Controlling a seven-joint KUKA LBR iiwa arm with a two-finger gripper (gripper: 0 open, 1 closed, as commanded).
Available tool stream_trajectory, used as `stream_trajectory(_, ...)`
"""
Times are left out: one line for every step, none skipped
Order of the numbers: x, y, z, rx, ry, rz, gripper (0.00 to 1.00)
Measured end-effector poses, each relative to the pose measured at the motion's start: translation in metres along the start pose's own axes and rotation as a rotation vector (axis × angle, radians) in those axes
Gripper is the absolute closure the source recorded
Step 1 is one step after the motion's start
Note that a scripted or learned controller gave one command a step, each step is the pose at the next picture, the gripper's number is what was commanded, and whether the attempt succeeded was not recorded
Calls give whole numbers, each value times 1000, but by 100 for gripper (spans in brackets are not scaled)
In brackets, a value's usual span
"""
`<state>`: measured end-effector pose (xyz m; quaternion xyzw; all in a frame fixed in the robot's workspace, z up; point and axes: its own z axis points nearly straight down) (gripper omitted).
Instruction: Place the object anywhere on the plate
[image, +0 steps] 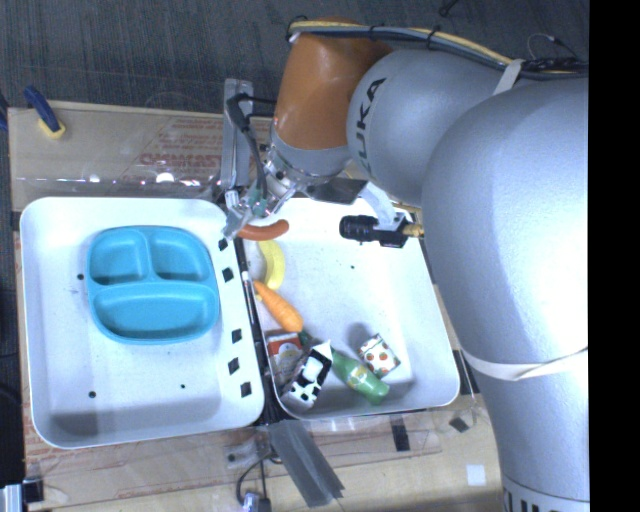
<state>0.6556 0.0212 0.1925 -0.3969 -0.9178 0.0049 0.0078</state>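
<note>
Wooden bench (120, 135) boards are carrying two white bins side by side. Lying in the left bin (50, 330) is a blue plate (152, 283) with three compartments, nothing resting on it. The right bin (415, 300) is holding a sausage (264, 230) near its upper left corner, a banana (272, 264) just below it, then a carrot (279, 307), a black-and-white cow toy (312, 376), a green bottle (360, 376) and a small spotted cube (380, 355) along the lower edge. The tool (244, 210) is hanging over the divide between the bins, just beside the sausage's left end; whether it is gripping anything I cannot tell.
</note>
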Motion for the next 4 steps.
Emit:
stream_trajectory(80, 13, 6, -6, -6, -151, 100)
stream_trajectory(80, 13, 6, -6, -6, -151, 0)
stream_trajectory(85, -16, 7, -5, -3, 255, 0)
stream_trajectory(69, -7, 5, -10, -8, 14, 0)
